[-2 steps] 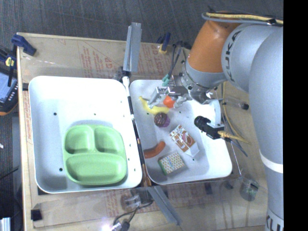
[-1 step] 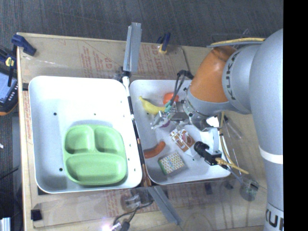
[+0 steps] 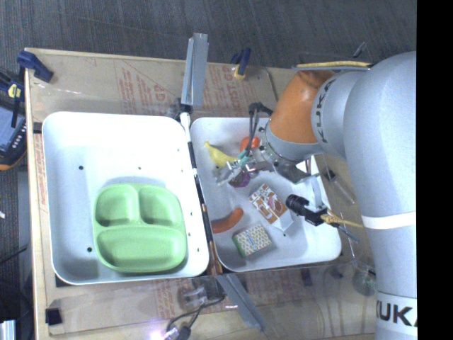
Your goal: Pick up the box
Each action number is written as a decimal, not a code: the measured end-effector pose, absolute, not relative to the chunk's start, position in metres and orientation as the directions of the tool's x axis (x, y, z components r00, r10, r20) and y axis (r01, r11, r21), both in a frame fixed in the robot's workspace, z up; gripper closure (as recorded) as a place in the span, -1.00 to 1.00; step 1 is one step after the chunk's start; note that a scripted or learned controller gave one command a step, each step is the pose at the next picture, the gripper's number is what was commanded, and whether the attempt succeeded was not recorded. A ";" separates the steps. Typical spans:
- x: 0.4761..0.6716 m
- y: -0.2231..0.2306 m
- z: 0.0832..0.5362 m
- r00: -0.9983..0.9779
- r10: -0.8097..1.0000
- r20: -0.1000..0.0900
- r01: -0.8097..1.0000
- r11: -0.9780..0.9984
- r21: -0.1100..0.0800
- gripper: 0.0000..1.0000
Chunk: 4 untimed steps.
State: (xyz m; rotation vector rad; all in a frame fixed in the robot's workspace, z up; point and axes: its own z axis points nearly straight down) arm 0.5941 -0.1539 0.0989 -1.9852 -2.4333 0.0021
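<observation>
Wooden bench (image 3: 106, 83), two white bins: left bin (image 3: 64, 161), right bin (image 3: 325, 243)

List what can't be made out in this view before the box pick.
- Gripper: camera view, too small and cluttered to read its finger state.
- Purple item: partly hidden under the gripper; identity unclear.
- Red item: partly hidden behind the wrist.
- Right bin: its far right side is covered by the arm.
- Box: print too small to read.
</observation>
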 end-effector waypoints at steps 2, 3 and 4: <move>0.602 -0.157 0.133 -0.225 0.974 0.000 0.974 0.225 -0.002 -1.00; 0.543 -0.190 0.152 -0.226 0.974 0.001 0.974 0.226 -0.002 -1.00; 0.476 -0.160 0.109 -0.181 0.983 0.003 0.983 0.181 -0.005 -1.00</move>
